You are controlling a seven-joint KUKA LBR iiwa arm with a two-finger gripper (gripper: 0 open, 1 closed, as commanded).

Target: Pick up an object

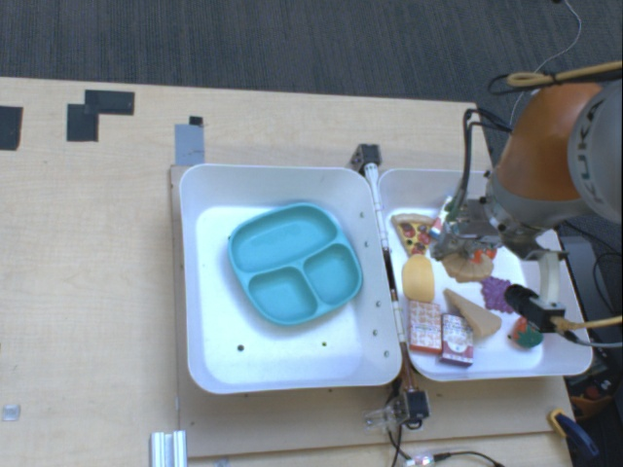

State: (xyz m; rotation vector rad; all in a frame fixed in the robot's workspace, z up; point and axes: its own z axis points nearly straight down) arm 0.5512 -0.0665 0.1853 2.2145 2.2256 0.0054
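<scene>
Over the right bin (574,358) I see the gripper (465,246) low among the toy food, above a tan cookie-like piece (470,268); I cannot tell its state, nor whether it has hold of anything. Just beside lie a pizza slice (416,232), a yellow egg-shaped piece (419,279), a purple cluster (496,292) and a tan wedge (474,313). Risk: crowding may cause a glancing contact or a two-item grab. The left bin (195,261) carries a blue divided plate (295,263).
</scene>
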